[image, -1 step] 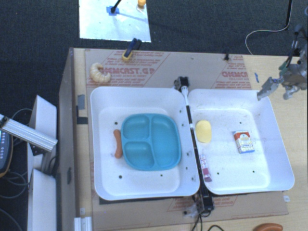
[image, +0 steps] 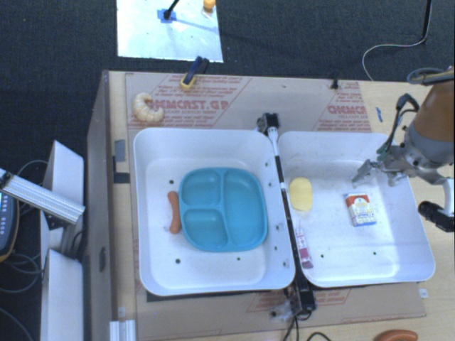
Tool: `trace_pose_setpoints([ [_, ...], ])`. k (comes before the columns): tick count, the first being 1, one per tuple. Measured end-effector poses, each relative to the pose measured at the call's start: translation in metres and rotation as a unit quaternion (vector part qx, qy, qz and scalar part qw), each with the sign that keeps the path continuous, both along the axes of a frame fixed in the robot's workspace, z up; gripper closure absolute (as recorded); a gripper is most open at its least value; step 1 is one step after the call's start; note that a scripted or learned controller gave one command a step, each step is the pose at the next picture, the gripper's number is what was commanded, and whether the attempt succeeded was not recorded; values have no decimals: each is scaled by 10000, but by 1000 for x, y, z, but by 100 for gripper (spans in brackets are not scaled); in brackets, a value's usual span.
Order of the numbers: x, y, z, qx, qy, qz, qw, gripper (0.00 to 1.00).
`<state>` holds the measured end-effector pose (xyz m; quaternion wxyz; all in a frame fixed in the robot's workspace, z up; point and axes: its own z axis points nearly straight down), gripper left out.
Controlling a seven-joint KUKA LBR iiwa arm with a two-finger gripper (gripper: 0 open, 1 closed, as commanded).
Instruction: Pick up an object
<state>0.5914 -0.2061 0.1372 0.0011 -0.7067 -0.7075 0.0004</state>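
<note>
My gripper (image: pixel 379 173) hangs over the back right part of the right bin (image: pixel 398 268), fingers spread open with nothing between them. A small red, white and blue carton (image: pixel 361 209) lies on the bin floor just in front of it and slightly to the left. A yellow oval object (image: pixel 301 193) rests near that bin's left wall, and a thin pink and white tube (image: pixel 301 242) lies along the same wall. In the left bin (image: pixel 153 261) sit a blue divided plate (image: pixel 222 209) and, to its left, an orange sausage (image: pixel 173 212).
A black divider rail (image: pixel 281 183) runs between the bins. On the bench behind the left bin lie a pale curled pastry-like piece (image: pixel 147 107) and a yellow and black tool (image: pixel 193 73). The grey arm (image: pixel 434 126) comes in over the right edge.
</note>
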Motion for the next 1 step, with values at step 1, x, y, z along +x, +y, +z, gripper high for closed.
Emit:
trace_pose_setpoints([
  [1, -15, 28, -53, -5, -13, 10, 10000, 0],
])
